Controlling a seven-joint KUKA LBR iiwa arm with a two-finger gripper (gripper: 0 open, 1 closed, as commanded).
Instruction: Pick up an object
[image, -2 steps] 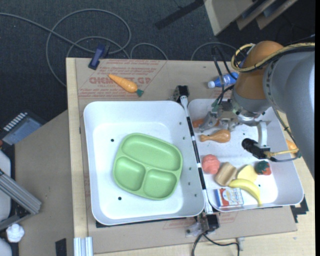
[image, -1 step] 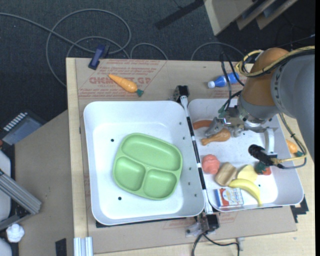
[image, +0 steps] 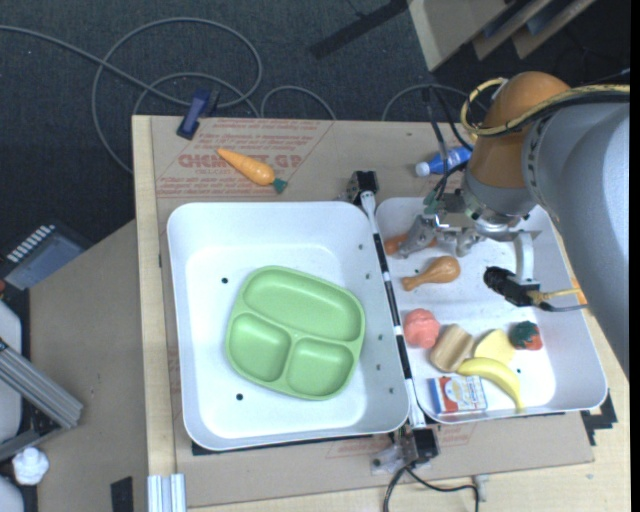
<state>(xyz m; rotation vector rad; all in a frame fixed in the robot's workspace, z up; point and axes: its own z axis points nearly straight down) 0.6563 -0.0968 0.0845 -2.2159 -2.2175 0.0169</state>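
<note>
The approach step is judged in hand: the gripper (image: 440, 236) is lowered just above the drumstick (image: 434, 271) in the right bin (image: 585, 385). Jaw state cannot be told. A descent onto it is called for.

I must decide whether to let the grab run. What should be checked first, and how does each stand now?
1. Claw over the right bin: ok.
2. Target near it: ok, drumstick lies just below the claw.
3. Anything held already: cannot tell.
4. Room around the drumstick: ok, pink ball and bread lie apart.
5. Banana and card away from the claw: ok.
</note>
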